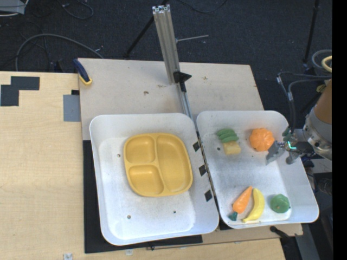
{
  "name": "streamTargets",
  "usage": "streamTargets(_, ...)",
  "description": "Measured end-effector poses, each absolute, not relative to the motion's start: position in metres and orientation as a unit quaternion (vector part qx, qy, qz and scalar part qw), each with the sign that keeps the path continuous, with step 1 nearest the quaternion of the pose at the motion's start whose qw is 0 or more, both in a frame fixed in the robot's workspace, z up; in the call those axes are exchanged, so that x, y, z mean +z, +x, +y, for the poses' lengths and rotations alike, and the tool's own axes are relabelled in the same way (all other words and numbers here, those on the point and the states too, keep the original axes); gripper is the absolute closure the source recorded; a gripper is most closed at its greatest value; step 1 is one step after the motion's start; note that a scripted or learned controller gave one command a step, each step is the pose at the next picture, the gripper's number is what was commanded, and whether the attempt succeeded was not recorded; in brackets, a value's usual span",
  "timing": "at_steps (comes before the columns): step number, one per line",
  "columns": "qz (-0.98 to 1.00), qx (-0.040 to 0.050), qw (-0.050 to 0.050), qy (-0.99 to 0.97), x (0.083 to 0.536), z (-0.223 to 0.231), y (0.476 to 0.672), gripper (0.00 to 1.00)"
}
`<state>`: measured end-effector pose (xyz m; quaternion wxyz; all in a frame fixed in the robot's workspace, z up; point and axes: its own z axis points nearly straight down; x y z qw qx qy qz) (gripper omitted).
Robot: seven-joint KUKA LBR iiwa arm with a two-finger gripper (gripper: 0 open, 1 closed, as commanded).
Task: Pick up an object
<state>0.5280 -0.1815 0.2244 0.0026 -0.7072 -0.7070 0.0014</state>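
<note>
The right bin (238, 169) holds an orange fruit (262, 138), a green and yellow sandwich-like toy (229, 140), a carrot (242, 199), a banana (255, 206) and a green apple-like piece (280, 202). My gripper (284, 151) hangs over the bin's right edge, just right of the orange fruit and a little below it. Its fingers stand apart and nothing lies between them. The arm comes in from the right.
The left bin (108, 199) carries a yellow divided plate (158, 163). A metal post (167, 42) stands behind the bins on the pale board. Black clips (201, 169) sit along the seam between the bins.
</note>
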Motion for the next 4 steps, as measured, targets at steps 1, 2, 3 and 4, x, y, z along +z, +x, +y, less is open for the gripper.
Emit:
streamTargets(1, -0.707, 0.0008, 0.002, -0.707, 0.225, -0.182, 0.529, 0.00)
streamTargets(2, -0.707, 0.0018, 0.003, -0.707, 0.181, -0.183, 0.528, 0.00)
streamTargets(3, -0.707, 0.0017, 0.004, -0.707, 0.136, -0.178, 0.523, 0.00)
streamTargets(4, -0.707, -0.0007, -0.001, -0.707, 0.102, -0.179, 0.524, 0.00)
